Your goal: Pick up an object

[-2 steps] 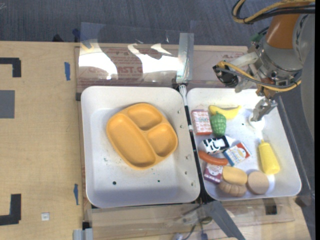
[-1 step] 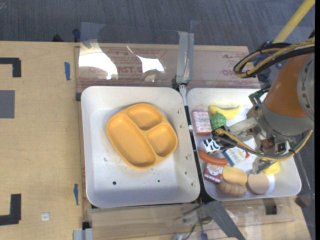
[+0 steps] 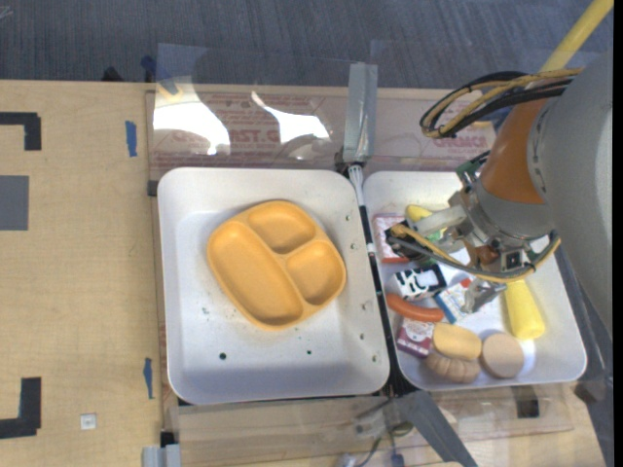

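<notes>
Toy food (image 3: 458,343) crowds the right bin (image 3: 574,353), beneath the gripper (image 3: 479,266), whose fingers' state cannot be told. Alone in the left bin (image 3: 195,348) sits an orange divided plate (image 3: 276,262).

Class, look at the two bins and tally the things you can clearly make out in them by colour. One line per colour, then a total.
Orange: 1, divided plate
Yellow: 1, corn cob
Red: 1, sausage
Tan: 2, bread roll and egg
Total: 5, leaving out the jumbled small items under the arm.
</notes>
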Tool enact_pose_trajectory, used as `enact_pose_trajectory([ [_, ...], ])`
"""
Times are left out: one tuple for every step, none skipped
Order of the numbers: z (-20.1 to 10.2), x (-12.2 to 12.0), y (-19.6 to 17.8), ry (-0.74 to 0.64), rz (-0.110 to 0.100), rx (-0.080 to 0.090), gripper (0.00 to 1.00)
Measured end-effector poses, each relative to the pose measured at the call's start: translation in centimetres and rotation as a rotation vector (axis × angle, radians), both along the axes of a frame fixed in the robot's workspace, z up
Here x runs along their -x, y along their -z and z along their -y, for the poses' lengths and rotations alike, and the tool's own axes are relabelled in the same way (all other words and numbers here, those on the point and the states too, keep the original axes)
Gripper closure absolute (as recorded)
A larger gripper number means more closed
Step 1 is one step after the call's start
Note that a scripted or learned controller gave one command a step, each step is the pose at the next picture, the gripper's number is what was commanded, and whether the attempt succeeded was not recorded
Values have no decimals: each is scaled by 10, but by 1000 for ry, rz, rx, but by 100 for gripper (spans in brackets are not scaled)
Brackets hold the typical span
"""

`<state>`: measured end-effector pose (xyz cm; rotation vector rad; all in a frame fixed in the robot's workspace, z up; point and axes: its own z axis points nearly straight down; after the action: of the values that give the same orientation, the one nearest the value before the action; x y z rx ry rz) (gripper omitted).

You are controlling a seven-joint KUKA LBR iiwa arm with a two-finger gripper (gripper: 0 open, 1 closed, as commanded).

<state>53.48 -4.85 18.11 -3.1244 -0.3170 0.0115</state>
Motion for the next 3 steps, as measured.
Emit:
enact_pose_trajectory([
  [18, 2, -73, 1, 11, -1, 0],
  [29, -20, -113, -273, 9, 0, 0],
  [37, -39, -14, -39, 0, -3, 0],
])
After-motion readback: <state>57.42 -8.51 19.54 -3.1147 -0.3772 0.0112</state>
